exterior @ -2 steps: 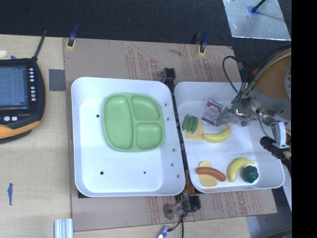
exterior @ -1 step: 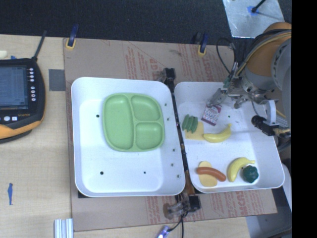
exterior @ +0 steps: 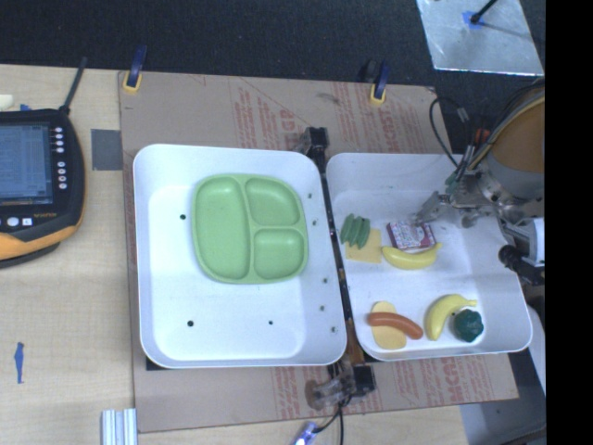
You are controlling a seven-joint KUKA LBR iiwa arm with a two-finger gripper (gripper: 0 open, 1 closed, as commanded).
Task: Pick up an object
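Over the right shallow white plastic bin (exterior: 500, 341), the jaws (exterior: 434, 209) are hovering, state untellable, beside the small maroon-and-white packet (exterior: 409, 235) touching a yellow toy banana (exterior: 410, 258), risking a double or slipped grab.

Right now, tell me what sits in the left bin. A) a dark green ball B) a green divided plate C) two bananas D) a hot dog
B: the green divided plate lies in the left bin, while the bananas, hot dog and dark green ball lie in the right bin.
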